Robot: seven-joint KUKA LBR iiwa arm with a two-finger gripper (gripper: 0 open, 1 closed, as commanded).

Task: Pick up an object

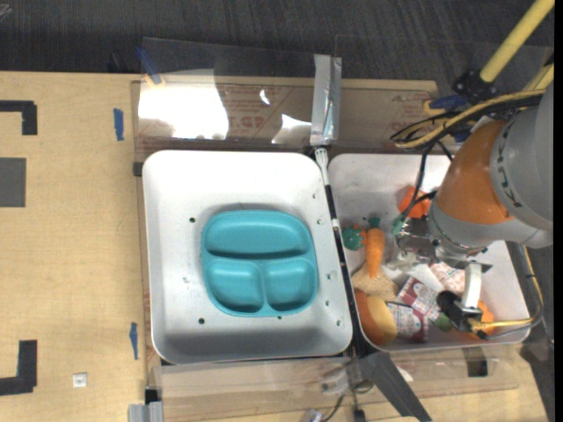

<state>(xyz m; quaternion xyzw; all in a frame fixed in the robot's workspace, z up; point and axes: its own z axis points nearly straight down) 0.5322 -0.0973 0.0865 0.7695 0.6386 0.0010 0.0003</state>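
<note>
Looks like the reach-in step: the gripper (428,251) is hung low over the clutter in the right bin (352,170), where a carrot (376,251) and crumpled packets (415,295) are piled. Whether anything's gripped can't be told. A clean descent is needed next; bin walls are close, pile's tight.

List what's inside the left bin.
The left bin holds a teal divided tray with three compartments, lying flat near the middle. Whatever lies beneath the tray is covered.
</note>
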